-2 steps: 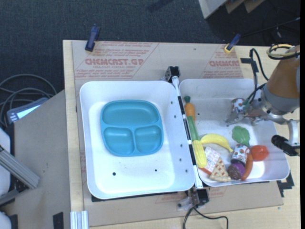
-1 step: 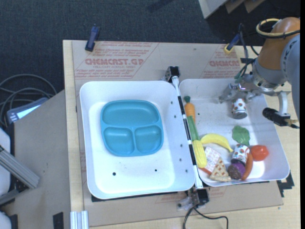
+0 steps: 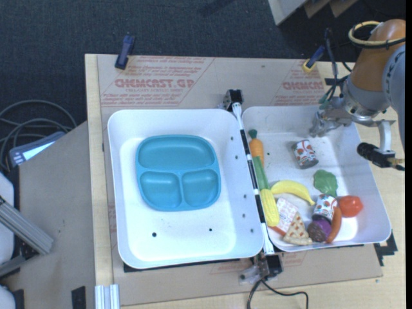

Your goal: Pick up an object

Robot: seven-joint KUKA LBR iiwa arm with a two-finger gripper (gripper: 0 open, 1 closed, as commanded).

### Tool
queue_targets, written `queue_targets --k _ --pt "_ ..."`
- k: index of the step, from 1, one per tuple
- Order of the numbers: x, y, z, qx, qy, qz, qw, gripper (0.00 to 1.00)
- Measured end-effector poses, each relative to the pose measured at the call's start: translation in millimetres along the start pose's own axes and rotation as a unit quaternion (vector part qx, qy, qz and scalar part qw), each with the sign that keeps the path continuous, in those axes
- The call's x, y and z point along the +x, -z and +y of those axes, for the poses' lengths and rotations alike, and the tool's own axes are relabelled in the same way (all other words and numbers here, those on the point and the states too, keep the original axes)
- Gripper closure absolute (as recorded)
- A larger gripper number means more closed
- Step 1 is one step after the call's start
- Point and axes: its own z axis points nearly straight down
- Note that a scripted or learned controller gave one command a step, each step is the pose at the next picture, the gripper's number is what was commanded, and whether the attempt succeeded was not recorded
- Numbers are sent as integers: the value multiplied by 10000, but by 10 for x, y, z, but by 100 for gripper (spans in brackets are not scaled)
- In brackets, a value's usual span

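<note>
Camera view: jaws [image 3: 320,124] hovering over right bin [image 3: 376,192] near its far edge; whether they are wide or narrow, cannot tell. Small can [image 3: 304,153] lying just beside them, apart. Banana [image 3: 293,190], tomato [image 3: 349,205], carrot [image 3: 256,148] sitting toward the near edge. Blue tray [image 3: 178,172] resting in left bin [image 3: 122,192].

A single fixed camera looks down at a slant on the desk [image 3: 193,76], far enough back to take in both white bins [image 3: 122,172] and dark floor [image 3: 51,31] beyond. The arm [image 3: 376,69] enters from the right edge, seemingly partly cropped.
</note>
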Motion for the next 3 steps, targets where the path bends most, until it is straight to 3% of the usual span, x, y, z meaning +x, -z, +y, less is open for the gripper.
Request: queue_targets --k 1,2,3 --pt "-92 -110 -1053 19 -16 11 10000 100" --pt "-76 -112 -1049 15 -8 21 10000 0" --pt "578 -108 -586 8 -3 16 10000 0"
